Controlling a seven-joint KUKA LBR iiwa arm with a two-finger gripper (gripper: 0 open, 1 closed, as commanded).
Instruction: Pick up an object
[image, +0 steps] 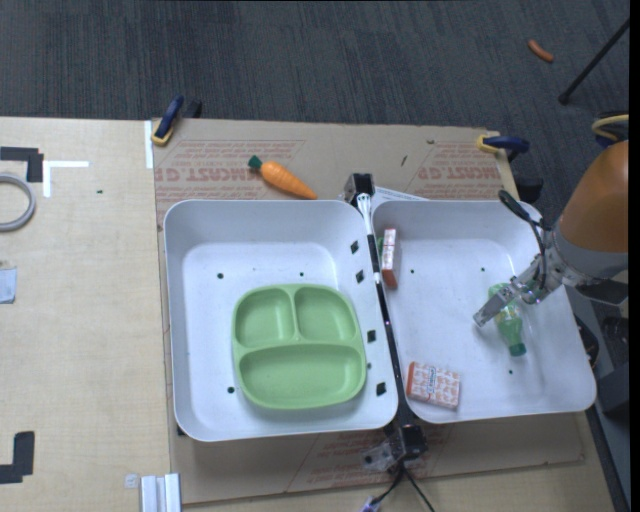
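In the right bin (560, 398) lies a small green bottle (510, 326), right of the middle. My gripper (500, 306) reaches in from the right and sits directly on the bottle's upper end, fingers down around it. A red and white small box (388, 257) lies along the bin's left wall, and a patterned orange and white packet (434, 384) rests in the near left corner. The bottle still lies on the bin floor.
The left bin (190, 330) holds a green divided plate (298, 346). A toy carrot (283, 177) lies on the cardboard behind the bins. Clamps (167, 119) sit at the cardboard's far corners. The arm's orange band (600, 200) hangs over the right bin's right edge.
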